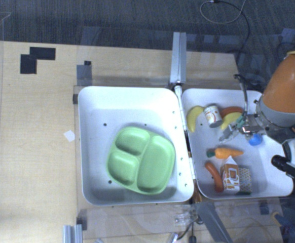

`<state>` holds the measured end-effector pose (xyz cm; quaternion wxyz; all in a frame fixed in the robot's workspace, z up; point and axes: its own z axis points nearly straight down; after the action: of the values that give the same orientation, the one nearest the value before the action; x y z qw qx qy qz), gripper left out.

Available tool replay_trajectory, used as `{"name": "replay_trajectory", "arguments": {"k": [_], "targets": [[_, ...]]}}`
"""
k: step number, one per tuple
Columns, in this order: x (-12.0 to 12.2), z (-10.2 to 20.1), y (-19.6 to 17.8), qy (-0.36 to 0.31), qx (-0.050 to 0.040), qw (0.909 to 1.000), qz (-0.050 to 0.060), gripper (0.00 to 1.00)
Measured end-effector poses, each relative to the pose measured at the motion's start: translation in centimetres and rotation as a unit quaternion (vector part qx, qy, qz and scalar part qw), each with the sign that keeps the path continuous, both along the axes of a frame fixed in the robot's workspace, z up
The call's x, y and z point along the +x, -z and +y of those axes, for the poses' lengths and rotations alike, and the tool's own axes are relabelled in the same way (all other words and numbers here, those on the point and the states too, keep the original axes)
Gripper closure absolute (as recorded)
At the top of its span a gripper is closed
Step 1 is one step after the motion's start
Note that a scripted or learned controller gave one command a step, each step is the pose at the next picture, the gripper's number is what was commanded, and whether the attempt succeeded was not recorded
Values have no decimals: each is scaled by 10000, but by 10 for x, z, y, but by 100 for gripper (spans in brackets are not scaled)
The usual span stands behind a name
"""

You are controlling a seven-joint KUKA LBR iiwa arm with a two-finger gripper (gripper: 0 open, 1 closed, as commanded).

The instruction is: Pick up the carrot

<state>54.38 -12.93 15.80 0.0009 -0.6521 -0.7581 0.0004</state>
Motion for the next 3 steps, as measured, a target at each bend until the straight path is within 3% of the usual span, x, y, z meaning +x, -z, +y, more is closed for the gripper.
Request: {"name": "replay_trajectory", "arguments": {"k": [1, 2, 3], "targets": [[-40, -55, -124, 274, -13, 9996, -23, 0], [-56, 10, 26, 1404, -3, 9901, 9, 0], [8, 18, 70, 337, -15, 9994, -62, 0]]}}
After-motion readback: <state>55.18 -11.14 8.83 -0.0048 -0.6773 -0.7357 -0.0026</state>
